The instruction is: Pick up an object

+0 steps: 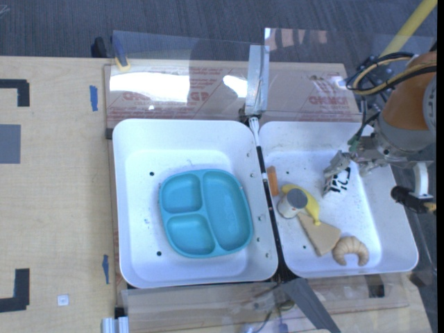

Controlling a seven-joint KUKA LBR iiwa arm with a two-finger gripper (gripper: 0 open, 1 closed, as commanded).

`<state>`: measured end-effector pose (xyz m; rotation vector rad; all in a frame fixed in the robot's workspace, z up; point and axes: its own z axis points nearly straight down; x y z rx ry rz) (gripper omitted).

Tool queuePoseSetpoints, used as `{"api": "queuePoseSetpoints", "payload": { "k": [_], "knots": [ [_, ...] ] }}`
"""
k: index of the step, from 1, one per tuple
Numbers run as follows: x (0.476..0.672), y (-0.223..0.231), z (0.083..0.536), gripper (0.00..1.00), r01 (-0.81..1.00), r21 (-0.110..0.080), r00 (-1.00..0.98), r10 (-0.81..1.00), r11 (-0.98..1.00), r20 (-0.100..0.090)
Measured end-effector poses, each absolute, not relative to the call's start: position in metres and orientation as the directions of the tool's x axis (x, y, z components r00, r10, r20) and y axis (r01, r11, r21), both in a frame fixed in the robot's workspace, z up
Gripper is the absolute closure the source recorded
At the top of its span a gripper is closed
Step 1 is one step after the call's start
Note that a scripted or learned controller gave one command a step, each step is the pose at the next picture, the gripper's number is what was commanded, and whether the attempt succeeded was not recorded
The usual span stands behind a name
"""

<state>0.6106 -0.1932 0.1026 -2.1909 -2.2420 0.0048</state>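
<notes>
I see my tool low in the right bin, over a black-and-white patterned object; I cannot tell its state. Just beside lie a banana, a grey-capped piece, a tan wedge, a croissant. Red printing on the clear panel is unreadable. A blue divided plate sits in the left bin.
</notes>
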Motion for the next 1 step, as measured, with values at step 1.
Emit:
{"api": "queuePoseSetpoints", "payload": {
  "k": [1],
  "knots": [
    [0.6131,-0.1932,0.1132,1.0,1.0,-0.003,-0.025,1.0,0.025,0.001]
  ]
}}
